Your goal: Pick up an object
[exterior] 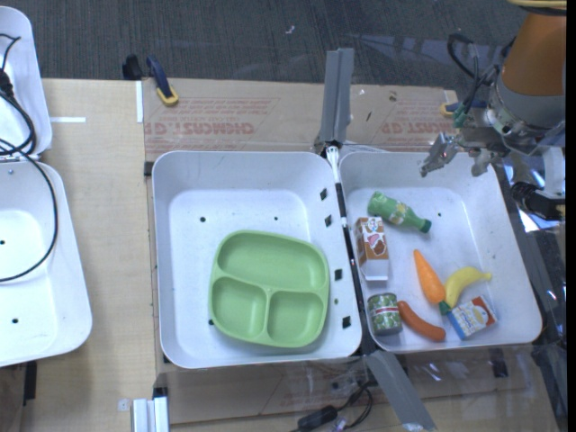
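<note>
Red mirrored lettering on the cardboard sheet (234,120) beyond the bins can't be read. Labels on small carton (373,248), tin (384,313) and blue-orange juice box (471,317) too small to read.

Two-finger gripper (457,154) hangs over right white bin's (468,203) far rim, nothing between fingers; can't tell if spread or closed.

Right bin also holds green bottle (398,212), carrot (429,279), banana (466,283), sausage (422,322). Bare floor at far right corner.

Left white bin (180,241): green divided plate (269,288), open room along far side.
</note>
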Controlling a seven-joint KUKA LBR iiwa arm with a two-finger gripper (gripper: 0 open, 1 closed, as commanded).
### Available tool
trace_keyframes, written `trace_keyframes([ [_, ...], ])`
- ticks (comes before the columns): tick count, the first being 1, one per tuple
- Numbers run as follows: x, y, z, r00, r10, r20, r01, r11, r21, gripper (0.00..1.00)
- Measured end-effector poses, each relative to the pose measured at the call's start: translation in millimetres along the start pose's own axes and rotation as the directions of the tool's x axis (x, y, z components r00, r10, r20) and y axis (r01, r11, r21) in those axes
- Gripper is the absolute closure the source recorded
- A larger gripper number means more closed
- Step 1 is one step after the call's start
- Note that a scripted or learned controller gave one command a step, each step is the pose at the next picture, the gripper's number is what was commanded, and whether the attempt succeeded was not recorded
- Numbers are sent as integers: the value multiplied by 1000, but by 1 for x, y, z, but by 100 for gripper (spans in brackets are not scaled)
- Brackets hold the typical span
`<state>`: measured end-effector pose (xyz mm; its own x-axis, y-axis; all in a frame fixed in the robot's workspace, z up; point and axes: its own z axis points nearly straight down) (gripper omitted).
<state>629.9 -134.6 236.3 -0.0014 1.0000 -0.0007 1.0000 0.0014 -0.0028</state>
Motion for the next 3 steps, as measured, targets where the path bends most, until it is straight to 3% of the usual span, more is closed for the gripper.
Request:
trace_keyframes([
  [1, -21, -7, 118, 999, 48, 1, -48, 999, -16, 0],
  [2, 6, -58, 145, 986, -164, 0, 164, 986, -2, 0],
  [3, -6, -100, 145, 1000, -26, -1, 26, 1000, 0, 0],
])
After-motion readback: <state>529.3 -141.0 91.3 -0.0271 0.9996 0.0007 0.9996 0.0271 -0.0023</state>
